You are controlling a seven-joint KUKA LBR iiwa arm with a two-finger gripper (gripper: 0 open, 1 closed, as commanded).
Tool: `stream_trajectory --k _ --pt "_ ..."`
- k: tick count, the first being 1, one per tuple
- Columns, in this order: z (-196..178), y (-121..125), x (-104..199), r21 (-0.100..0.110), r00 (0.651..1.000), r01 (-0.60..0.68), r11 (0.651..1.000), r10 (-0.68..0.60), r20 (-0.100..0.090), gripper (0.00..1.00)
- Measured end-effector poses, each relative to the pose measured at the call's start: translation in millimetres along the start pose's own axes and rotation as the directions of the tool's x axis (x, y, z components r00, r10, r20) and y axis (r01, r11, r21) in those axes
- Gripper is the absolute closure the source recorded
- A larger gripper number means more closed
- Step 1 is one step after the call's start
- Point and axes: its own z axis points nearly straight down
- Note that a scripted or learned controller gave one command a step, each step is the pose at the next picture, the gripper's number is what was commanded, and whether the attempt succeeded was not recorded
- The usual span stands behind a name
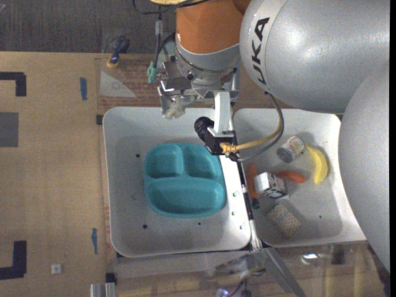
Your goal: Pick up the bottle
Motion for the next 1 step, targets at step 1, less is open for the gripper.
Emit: stream_trajectory --k 1 --pt "25.3 -39.1 -26.0 0.004 0.977 0.215 0.977 -0.215 -0.001 1.00"
